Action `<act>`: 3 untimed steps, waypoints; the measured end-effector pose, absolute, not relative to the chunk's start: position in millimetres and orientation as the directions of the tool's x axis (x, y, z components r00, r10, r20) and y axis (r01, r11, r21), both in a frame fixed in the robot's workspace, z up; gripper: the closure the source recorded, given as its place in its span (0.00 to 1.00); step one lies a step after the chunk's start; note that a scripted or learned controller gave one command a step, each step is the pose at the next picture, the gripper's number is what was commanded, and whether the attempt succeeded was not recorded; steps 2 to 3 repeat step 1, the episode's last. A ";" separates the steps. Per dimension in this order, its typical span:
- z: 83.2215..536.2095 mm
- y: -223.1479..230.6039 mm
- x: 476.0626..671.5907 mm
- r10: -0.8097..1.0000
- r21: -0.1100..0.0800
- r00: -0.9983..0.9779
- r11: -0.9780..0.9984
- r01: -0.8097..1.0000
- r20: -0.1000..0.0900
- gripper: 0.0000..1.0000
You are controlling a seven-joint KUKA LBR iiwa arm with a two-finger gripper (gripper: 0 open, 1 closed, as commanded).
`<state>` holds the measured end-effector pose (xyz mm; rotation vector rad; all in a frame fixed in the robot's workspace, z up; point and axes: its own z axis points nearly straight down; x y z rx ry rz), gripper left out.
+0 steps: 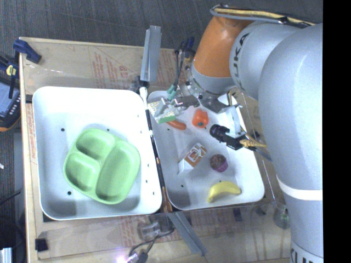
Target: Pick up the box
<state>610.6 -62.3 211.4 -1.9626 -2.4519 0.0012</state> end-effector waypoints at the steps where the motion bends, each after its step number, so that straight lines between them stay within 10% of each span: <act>1: 207.6 -82.5 584.3 0.958 -0.004 -0.285 0.285 0.958 0.002 1.00; 3: 207.6 -82.5 584.3 0.958 -0.004 -0.285 0.285 0.958 0.002 1.00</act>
